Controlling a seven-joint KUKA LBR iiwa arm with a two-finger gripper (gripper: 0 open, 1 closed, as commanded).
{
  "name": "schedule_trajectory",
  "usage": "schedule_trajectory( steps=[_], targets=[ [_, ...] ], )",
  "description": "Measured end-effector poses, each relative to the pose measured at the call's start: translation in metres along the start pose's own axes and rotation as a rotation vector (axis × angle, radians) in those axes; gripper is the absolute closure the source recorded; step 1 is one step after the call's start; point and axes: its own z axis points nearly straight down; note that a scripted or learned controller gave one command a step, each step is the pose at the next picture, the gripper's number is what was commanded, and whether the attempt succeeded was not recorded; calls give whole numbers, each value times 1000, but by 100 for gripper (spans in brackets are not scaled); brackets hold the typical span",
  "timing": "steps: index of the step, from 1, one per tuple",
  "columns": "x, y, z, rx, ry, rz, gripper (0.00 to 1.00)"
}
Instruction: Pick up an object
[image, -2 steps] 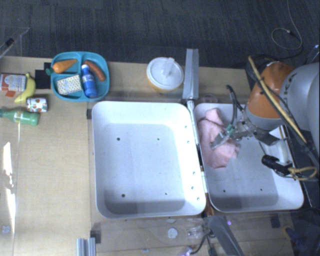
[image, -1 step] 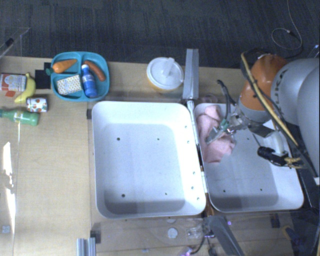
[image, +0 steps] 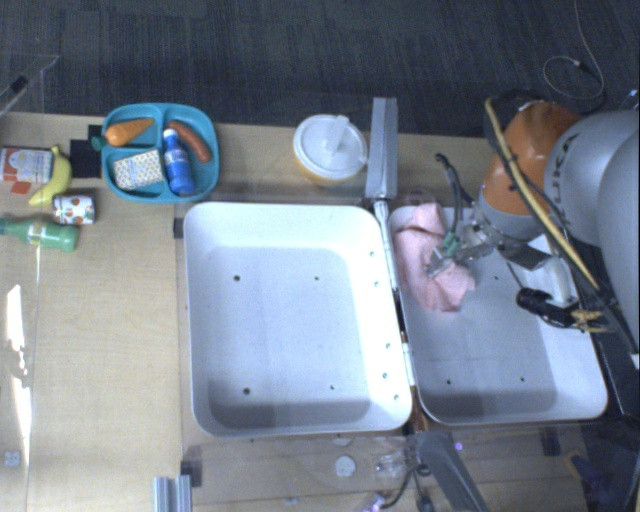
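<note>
A crumpled pink cloth (image: 425, 270) lies in the right bin (image: 500, 380), against its upper left corner. My gripper (image: 447, 256) reaches in from the right and sits low over the cloth's right side, touching or nearly touching it. The grey arm with its orange band (image: 525, 150) rises behind it at the upper right. Black and yellow cables run along the arm.
The left bin (image: 290, 320) sits beside the right one. On the bench behind are a blue divided plate (image: 160, 150) of toy food, a lidded yellow cup (image: 330, 148), a banana (image: 52, 178), a small can (image: 73, 209) and a green bottle (image: 40, 234).
</note>
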Motion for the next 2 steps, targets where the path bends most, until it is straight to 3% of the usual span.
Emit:
schedule_trajectory(
  steps=[1,2],
  targets=[
    [0,2,-10,-4,-2,-2,100],
    [31,56,-83,12,8,-178,100]
  ],
)
